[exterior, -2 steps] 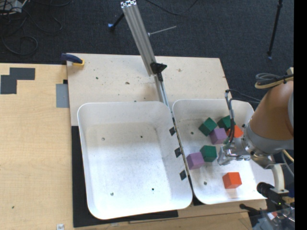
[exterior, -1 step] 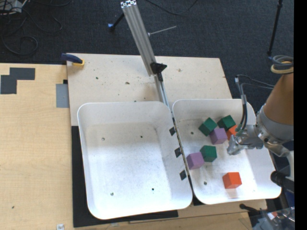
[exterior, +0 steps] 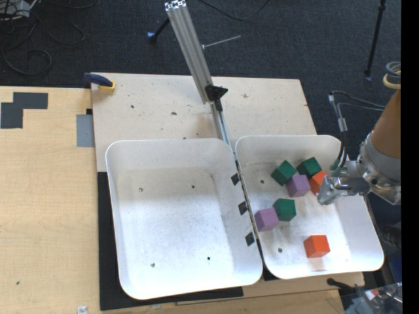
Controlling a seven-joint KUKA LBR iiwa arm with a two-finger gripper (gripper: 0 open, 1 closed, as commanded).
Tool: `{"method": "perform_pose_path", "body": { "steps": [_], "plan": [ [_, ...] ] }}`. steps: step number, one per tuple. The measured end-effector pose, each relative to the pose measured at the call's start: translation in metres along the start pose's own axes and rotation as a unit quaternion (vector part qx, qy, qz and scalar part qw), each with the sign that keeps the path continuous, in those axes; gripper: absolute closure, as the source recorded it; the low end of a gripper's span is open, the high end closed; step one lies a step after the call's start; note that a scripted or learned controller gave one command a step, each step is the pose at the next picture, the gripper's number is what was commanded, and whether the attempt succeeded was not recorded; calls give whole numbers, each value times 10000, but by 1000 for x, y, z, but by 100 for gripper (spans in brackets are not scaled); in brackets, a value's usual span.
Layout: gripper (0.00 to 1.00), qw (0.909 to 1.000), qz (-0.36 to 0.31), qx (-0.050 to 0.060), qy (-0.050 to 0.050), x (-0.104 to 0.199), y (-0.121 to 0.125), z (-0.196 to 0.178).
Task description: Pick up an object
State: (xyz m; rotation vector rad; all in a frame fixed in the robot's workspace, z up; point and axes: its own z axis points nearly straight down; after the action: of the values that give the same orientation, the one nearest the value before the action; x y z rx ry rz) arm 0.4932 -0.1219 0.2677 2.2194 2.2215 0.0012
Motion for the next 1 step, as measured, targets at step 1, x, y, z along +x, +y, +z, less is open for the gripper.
{"method": "perform_pose_path", "body": {
  "steps": [1],
  "plan": [
    [100, 10000, -22, 18, 12, 50, 13, -1]
  ]
}}
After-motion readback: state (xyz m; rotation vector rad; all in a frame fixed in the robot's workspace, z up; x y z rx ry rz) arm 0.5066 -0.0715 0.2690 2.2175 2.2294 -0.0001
